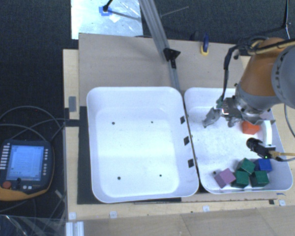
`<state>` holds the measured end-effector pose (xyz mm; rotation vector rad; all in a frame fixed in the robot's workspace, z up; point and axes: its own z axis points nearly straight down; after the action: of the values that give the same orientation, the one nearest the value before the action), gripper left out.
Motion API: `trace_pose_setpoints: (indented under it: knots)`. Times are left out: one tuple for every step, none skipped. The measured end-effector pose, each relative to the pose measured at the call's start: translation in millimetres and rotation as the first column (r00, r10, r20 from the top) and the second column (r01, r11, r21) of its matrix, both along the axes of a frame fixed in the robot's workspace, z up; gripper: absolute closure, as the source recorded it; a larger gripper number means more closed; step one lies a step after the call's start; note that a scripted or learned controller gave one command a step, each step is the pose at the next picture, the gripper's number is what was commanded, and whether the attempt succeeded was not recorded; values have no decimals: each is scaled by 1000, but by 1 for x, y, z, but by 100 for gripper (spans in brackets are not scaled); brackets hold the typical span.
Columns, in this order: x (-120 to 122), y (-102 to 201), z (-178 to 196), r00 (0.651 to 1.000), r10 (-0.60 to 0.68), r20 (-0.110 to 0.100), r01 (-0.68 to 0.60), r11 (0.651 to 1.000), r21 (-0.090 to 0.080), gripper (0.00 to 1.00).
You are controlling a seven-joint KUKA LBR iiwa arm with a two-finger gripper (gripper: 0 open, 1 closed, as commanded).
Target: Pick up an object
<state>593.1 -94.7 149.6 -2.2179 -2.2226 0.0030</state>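
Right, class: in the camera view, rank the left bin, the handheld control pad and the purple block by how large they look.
1. Left bin, by far the largest.
2. Handheld control pad.
3. Purple block, smallest.
The gaps are wide, so the camera's slant doesn't change the order.

We note two shallow white bins on a tan bench. The left bin adjoins the right bin; small black clips sit along their shared edge. A grey metal pole crosses the bench at a slant and ends in a black clamp. A blue clip sits at the bench's far edge. On the dark floor at left lies a control pendant with a lit screen, ringed by looping cables. A shiny sheet with a blue mark lies beyond the bench.
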Motion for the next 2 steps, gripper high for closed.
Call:
trace_pose_setpoints:
  knots:
    - [0,0,-52,1000,0,-1,0,1000,0,0]
    - [2,0,-38,1000,2,6,-2,1000,1,100]
